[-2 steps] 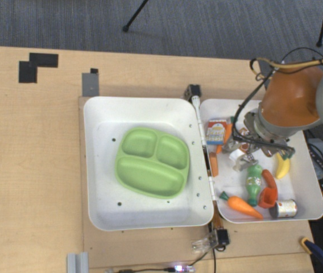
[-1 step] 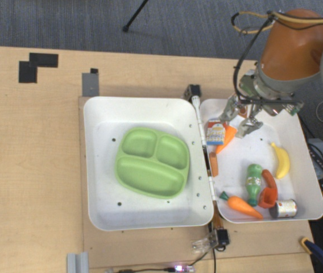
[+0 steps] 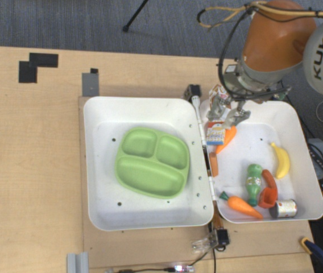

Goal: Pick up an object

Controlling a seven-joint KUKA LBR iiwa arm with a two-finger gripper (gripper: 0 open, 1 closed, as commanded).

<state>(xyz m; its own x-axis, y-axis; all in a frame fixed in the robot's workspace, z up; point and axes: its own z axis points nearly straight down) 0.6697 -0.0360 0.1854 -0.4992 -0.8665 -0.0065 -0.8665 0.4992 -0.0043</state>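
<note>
Nearest the camera, at the front wall of the right bin (image 3: 315,209), the loose items lie heaped well in front of the claw: a carrot (image 3: 244,206) along the front wall, a small silver can (image 3: 285,208) at the front corner, a red piece (image 3: 268,195) wedged against a green bottle-shaped toy (image 3: 254,182), and a banana (image 3: 281,159) a little farther back toward the arm's side. They sit packed together, probably because they were dropped in at random; tight contact would make any of them awkward for a two-finger grasp. In the left bin (image 3: 93,169), well off to the claw's side across the shared walls, a green divided plate (image 3: 152,162) lies flat in the middle, alone and too broad to be a likely pick. Farther back, just under and in front of the claw (image 3: 225,114), a small orange piece (image 3: 227,138) lies tilted in the right bin's back corner, beside the dividing wall, with a small orange-and-white box (image 3: 214,134) touching it. The claw hangs low over this corner, the orange band of the arm (image 3: 272,36) above it. I judge this pair the target; whether the claw is wide, narrow, or gripping anything cannot be told, as its metal parts blur together. The wall nearby may crowd the approach. The worktop (image 3: 30,169) carries both bins.
</note>
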